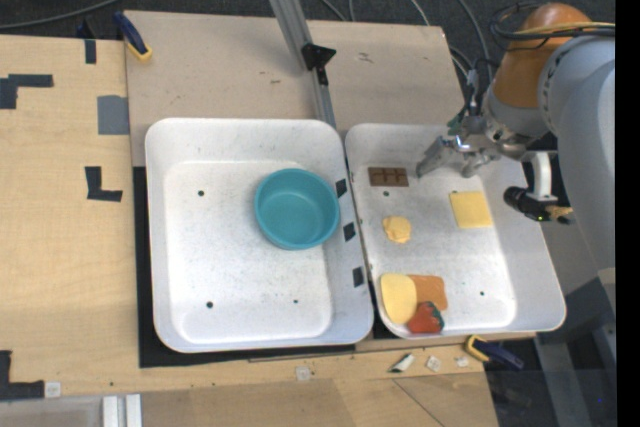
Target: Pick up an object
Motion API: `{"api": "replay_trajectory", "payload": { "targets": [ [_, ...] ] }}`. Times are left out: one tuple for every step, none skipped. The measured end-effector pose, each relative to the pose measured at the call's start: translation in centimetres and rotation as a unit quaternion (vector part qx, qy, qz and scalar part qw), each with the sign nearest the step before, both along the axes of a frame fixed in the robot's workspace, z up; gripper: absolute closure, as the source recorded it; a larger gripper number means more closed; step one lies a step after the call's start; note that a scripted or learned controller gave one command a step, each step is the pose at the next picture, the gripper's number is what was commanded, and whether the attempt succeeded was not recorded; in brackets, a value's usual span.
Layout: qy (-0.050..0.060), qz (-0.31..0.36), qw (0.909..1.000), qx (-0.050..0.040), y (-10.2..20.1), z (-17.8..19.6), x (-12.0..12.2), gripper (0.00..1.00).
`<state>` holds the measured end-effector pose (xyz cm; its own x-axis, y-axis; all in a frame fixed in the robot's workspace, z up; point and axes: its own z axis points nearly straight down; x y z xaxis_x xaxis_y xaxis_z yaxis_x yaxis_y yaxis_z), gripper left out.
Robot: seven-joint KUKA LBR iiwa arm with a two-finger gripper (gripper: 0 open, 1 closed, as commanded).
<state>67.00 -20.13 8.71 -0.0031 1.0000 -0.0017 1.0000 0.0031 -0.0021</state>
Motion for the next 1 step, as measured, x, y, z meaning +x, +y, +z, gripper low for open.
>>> {"api": "replay_trajectory", "payload": {
  "targets": [
    [-0.001,0.001,1.0,-0.0006,0.04,1.19,0.07,1.0]
  ]
}}
